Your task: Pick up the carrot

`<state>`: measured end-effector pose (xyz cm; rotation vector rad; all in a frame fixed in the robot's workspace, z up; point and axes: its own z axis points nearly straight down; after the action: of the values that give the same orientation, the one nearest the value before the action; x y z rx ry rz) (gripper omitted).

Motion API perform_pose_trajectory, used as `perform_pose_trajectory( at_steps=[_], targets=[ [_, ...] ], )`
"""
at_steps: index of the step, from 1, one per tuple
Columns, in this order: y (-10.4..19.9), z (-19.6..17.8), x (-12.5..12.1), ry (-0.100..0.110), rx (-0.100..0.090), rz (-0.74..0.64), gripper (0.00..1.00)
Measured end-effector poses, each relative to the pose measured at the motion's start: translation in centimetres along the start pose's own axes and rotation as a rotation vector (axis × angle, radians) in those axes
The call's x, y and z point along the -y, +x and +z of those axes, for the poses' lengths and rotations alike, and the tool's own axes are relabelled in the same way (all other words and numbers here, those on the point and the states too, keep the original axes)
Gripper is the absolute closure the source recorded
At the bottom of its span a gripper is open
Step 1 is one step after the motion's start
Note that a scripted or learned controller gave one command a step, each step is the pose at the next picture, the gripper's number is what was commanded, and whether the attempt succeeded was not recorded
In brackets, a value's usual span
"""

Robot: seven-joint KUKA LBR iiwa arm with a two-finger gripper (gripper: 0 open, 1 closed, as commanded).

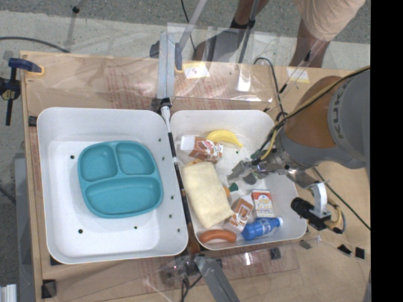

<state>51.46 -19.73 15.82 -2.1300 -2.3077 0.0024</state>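
The fingers [242, 170] of the grey two-finger gripper [239, 175] point left and down into the right white bin [264, 121]; whether they stand wide or narrow cannot be told, and nothing shows between them. Just under the fingertips, a small orange carrot with a green top [230, 188] peeks out at the right edge of the pale yellow folded cloth [206, 194], mostly hidden. The grey arm with its orange band [315, 128] reaches in from the right.

In the same bin, a yellow plastic banana [224, 138] lies at the far side, with a small brown-and-white carton [206, 150] beside it. Nearer lie a red-and-white box [262, 203], a blue plastic bottle [261, 228] and a reddish sausage [217, 236]. The left white bin [50, 168] holds a teal divided plate [119, 178].
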Motion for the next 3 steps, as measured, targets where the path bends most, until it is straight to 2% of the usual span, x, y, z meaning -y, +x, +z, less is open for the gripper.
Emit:
perform_pose_trajectory(
  at_steps=[1, 2, 3],
  targets=[
    [1.4, 7.2, -0.3, -0.001, 0.0, 0.093, 0.0],
    [1.3, 6.1, -0.3, 0.001, 0.0, 0.093, 1.0],
    [9.0, -2.8, -1.6, 0.0, -0.002, 0.168, 1.0]
  ],
)
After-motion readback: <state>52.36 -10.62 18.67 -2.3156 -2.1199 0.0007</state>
